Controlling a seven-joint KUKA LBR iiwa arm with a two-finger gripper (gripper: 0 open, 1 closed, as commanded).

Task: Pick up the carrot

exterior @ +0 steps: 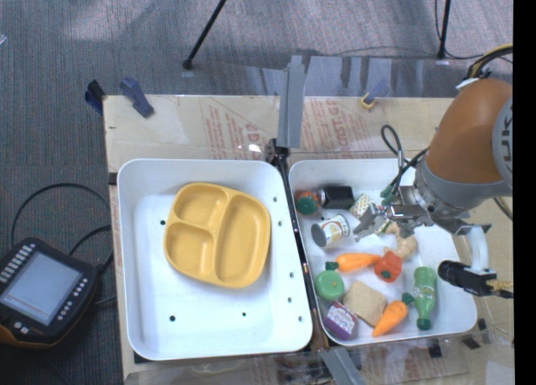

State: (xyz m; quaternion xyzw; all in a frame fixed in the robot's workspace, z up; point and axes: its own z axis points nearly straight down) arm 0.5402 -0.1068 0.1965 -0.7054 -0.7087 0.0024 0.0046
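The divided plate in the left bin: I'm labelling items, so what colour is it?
Yellow. The divided plate shows best in the camera view, lying in the left bin.

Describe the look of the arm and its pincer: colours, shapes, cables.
The arm is bulky and rounded, with a wide orange band over a grey wrist section. Thin black cables loop off the wrist, and yellow and black cables run behind its top. The pincer is small and metallic grey, an angular, bare-metal assembly. A black cylindrical part on a pale bracket juts out below the wrist.
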